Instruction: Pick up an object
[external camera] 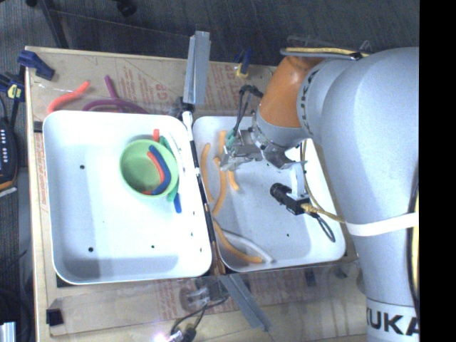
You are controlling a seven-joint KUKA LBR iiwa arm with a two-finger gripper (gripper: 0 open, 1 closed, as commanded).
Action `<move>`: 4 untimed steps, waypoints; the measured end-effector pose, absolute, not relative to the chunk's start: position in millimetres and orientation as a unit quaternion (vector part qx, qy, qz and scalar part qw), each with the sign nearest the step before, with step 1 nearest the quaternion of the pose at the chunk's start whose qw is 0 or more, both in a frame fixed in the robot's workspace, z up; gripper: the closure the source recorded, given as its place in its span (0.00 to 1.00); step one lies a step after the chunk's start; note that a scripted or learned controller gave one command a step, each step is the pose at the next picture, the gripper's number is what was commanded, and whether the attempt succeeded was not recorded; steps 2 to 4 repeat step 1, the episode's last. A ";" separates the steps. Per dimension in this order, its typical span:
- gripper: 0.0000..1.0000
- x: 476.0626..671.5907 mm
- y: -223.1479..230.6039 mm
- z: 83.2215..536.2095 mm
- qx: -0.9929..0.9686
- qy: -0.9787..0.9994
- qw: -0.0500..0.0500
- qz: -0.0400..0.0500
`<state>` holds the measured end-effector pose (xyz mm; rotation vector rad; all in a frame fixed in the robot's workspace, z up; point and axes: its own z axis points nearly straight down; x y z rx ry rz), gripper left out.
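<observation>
My gripper (231,157) is low over the upper left part of the right bin (281,237), with the grey arm and its orange band (285,91) reaching in from the right. Thin orange strips lie in this bin: one (206,164) along the left wall, one (230,182) just below the gripper, and one (234,248) curved near the front. Whether the strip under the gripper is held is hidden by the wrist. The left bin (85,223) holds a green bowl (146,169) with a red curved piece (158,161) and a blue one (171,168) in it.
A small blue piece (177,204) lies beside the bowl. A black fitting with a cable (286,197) hangs off the arm over the right bin. A metal bar (197,66) stands between the bins at the back. Red (68,97) and purple (114,105) tubes lie behind the left bin.
</observation>
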<state>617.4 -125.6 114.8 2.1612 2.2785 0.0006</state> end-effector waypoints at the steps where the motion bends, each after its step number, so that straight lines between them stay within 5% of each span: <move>1: 0.00 617.4 -125.5 114.8 0.688 0.726 0.001 0.000; 4: 0.00 617.4 -125.5 114.8 0.688 0.726 0.001 0.000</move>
